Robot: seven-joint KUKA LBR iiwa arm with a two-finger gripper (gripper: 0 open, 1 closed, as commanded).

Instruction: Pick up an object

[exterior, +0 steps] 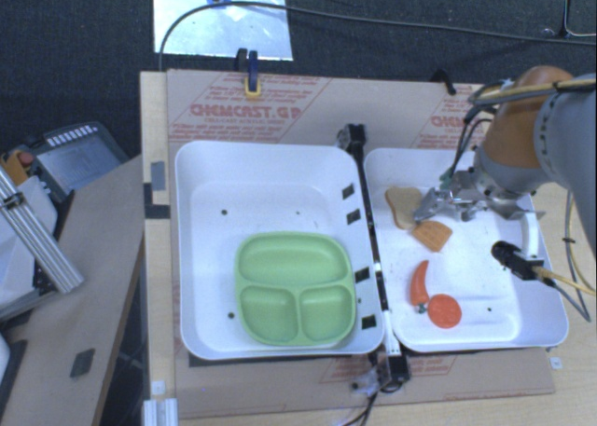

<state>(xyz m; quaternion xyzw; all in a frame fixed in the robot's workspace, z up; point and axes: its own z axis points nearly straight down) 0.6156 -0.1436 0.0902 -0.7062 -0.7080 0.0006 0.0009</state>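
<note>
Reaching in from the right, the gripper [437, 207] hung over the right bin [546, 326], just above an orange wedge [434, 234]; whether its claw was open could not be told.

Both white bins [280, 168] look like smooth, slightly glossy plastic, as does the green divided plate [295, 286]. The bench board [308, 107] beneath looks like matt printed cardboard. The gripper [437, 205] is bare shiny metal.

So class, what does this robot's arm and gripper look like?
The arm is smooth grey with a rounded orange band above the wrist. Thin cables loop down beside it to a small metal gripper with slim silvery fingers.
</note>
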